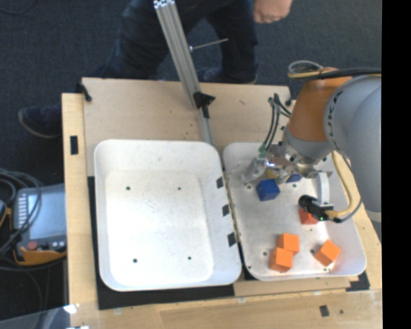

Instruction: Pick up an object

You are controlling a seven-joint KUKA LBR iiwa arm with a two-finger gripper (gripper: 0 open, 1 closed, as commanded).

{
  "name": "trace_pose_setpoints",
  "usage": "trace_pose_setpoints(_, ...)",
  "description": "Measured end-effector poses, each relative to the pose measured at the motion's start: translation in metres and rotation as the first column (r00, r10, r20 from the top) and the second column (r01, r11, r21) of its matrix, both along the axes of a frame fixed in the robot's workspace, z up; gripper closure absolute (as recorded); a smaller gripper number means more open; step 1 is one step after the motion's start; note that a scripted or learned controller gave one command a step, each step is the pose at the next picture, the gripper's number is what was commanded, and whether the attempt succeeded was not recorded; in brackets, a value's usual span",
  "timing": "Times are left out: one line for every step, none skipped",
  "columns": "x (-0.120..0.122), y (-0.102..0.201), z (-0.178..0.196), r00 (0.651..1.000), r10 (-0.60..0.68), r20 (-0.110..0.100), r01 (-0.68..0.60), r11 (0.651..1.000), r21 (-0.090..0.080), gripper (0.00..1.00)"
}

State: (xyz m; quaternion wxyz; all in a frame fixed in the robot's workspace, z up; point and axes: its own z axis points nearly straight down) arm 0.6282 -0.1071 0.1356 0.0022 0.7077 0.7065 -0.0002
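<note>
Hand (268,168) low, arm (334,109) bent over

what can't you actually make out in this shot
- Gripper fingers: blurred and small in the camera view, so open or shut is unclear, as is any contact with the blue block.
- Red-orange block: partly covered by the black cable fitting.
- Far corner of the right bin: hidden under the arm.
- Person at the top: cut off by the edge.

- No text, label, brand, number or sign can be read anywhere.
- The small grey screen unit (38,215), well apart from the tool (270,168) beyond both bins, is too blurred to read.
</note>
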Motion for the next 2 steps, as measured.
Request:
trace_pose_setpoints(0.0051, -0.0012, -0.0101, 1.000, -0.002, 0.016, 0.002, 1.000, -0.002, 0.00)
trace_pose_setpoints(0.0007, -0.0021, -0.0080, 1.000, -0.009, 0.001, 0.009, 1.000, 0.001, 1.00)
